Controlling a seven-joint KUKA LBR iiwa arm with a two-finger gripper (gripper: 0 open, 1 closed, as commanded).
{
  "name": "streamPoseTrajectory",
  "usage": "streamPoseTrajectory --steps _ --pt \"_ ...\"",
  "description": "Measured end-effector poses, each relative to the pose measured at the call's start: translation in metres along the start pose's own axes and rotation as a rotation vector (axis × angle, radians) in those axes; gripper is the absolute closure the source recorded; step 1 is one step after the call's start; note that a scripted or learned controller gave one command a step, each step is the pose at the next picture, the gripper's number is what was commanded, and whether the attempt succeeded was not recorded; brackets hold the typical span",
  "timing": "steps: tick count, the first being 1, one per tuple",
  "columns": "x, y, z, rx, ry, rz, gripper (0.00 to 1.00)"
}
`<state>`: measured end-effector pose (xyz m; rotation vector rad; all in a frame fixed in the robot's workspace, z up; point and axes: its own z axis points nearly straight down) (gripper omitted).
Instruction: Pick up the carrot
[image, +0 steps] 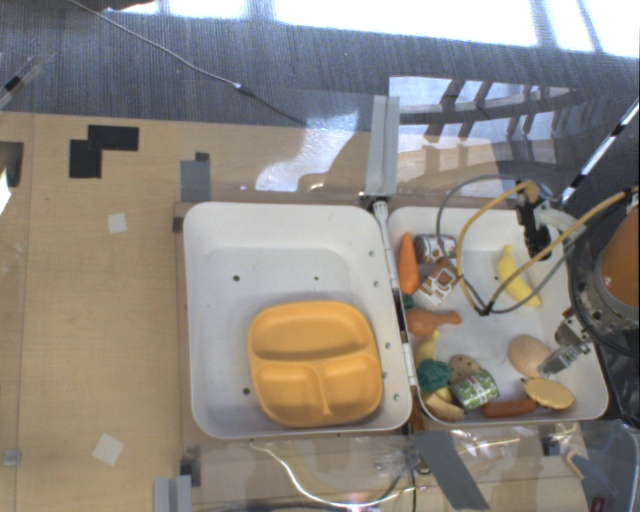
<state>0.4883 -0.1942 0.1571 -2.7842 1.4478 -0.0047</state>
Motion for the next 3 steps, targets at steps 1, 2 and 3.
streamPoseTrajectory --steps 1,2,3 --pt "-0.002 -0.001 0.022 0.0 -0.002 -0.215 1.0" --pt "0.0 -0.021 -0.032 0.002 0.005 -0.697 1.0" --pt "0.022 -0.012 0.013 0.001 0.0 -0.759 1.0"
